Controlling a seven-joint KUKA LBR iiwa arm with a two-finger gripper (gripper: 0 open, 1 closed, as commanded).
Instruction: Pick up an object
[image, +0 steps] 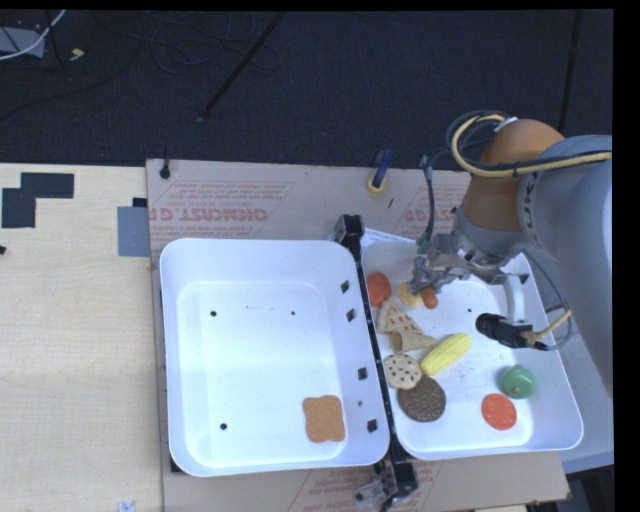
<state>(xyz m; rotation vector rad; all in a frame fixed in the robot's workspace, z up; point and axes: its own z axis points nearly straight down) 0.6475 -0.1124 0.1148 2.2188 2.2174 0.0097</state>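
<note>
The jaws hang low over the far-left part of the right bin, with a small orange piece right at their tips — from this slanted view I cannot tell whether they are spread, closed, or pinching it, since the wrist hides their gap. That piece looks like the likeliest target, and it sits in a crowd: a pale yellowish bit touches it on the left, an orange-red oval lies just beyond against the dividing wall, and a tan waffle-like wedge lies just nearer the camera.

The main risk, as I judge it, is a poor grip. A small rounded toy caught off-centre could squirt out as the jaws close, or drop once lifted. With neighbours this close, a jaw may land on the yellowish bit instead and come up with two things, or nothing.

Farther out lie a corn cob, a spotted cookie, a dark brown round biscuit, a green fruit and a red-orange disc — all well clear. A black cable fitting dangles from the arm into the bin and could drag against the corn on the way out. The left bin holds a slice of toast.
</note>
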